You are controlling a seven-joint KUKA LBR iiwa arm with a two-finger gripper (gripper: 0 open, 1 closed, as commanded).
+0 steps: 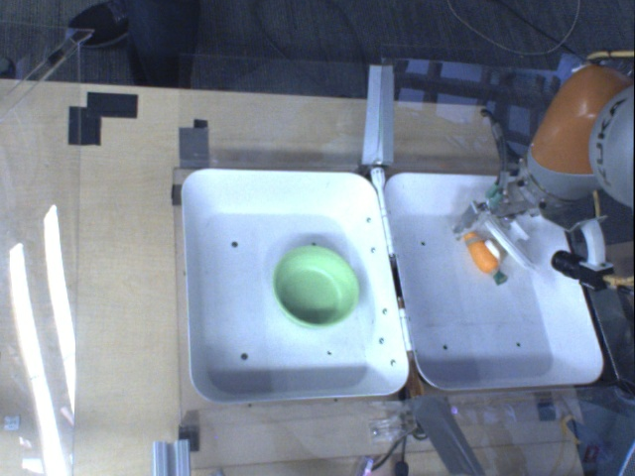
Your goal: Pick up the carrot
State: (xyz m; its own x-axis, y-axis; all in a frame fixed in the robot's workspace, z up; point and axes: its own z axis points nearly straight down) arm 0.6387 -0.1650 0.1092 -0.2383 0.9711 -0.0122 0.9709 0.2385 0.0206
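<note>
Gripper (493,228) low over small orange carrot (483,255) with green tip | finger spread: cannot tell | carrot just beneath, toward the front | advice: straddle mid-body, close squarely, lift straight.

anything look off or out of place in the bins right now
Nothing stands out. The green bowl sits upright in the left bin, and the carrot lies intact in the right bin under the gripper.

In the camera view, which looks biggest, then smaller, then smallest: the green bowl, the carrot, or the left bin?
1. Left bin, by far the largest.
2. Green bowl, sitting inside that bin.
3. Carrot, smallest, though the gripper partly covers it, so some of it may be hidden.
</note>
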